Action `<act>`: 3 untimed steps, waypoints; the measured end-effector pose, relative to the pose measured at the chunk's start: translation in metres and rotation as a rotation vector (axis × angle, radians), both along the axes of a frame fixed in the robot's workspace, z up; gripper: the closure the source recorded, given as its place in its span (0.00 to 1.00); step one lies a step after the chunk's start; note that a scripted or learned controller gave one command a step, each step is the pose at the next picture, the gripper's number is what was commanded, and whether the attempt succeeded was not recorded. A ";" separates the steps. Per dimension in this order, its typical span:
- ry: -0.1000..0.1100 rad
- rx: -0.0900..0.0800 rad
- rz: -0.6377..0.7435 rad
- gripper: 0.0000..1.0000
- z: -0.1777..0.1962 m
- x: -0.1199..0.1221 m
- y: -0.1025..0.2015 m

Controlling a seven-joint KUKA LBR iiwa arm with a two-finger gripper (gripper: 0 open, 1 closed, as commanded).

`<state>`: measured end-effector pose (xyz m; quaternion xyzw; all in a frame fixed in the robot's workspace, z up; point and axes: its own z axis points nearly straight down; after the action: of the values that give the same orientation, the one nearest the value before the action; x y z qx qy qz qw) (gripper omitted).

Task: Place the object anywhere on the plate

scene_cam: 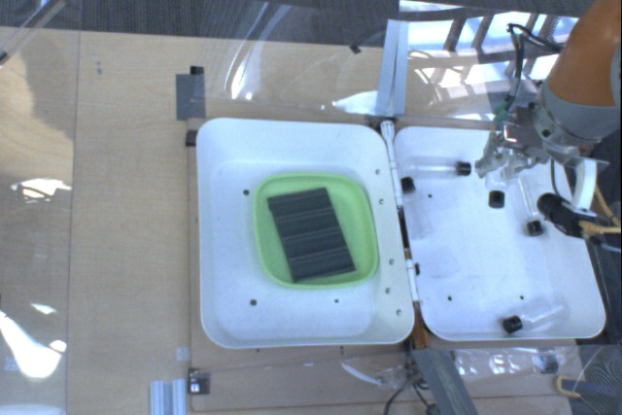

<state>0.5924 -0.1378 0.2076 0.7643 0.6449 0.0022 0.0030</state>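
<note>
A dark grey ribbed rectangular object [310, 233] lies flat on the green plate [362, 209], roughly centred and turned slightly off square. The plate sits in the middle of the left white bin [219, 238]. My gripper [509, 160] hangs over the upper part of the right white bin [457, 296], well to the right of the plate and apart from the grey object. Nothing shows in its grasp. The orange-banded wrist [589, 53] rises above it at the right edge.
Small black-capped clear pieces lie in the right bin: one near its left wall [407, 183], one by the top [464, 168], one at the bottom [512, 324]. A dividing ridge [403, 238] separates the bins. Bare wooden bench [97, 209] extends left.
</note>
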 end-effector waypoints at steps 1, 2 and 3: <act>0.000 0.000 0.000 0.00 0.000 0.000 0.000; -0.002 0.000 -0.158 0.00 0.074 -0.053 -0.023; 0.000 0.002 -0.201 0.00 0.085 -0.104 0.035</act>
<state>0.4885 -0.1025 0.2922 0.8252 0.5648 0.0026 0.0023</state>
